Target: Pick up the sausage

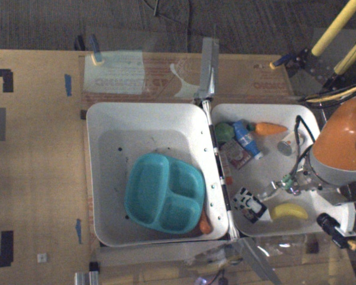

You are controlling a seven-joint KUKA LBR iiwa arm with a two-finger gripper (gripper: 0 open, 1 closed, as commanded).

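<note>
A small orange-red piece that looks like the sausage [204, 224] lies in the left bin [107, 159], at its front right corner. It is tucked against the lower right edge of the teal divided plate [165, 193], which partly hides it. My gripper [280, 186] hangs over the right bin [320, 114], just above the yellow banana [289, 211] and to the right of a black-and-white object [248, 203]. It is well apart from the sausage, across the wall between the bins. Nothing shows held in it.
The right bin also holds a green item [224, 132], a blue bottle [247, 138], an orange carrot [270, 128], a flat packet [237, 155] and a grey cup [285, 146]. The arm's orange band [341, 138] covers that bin's right side.
</note>
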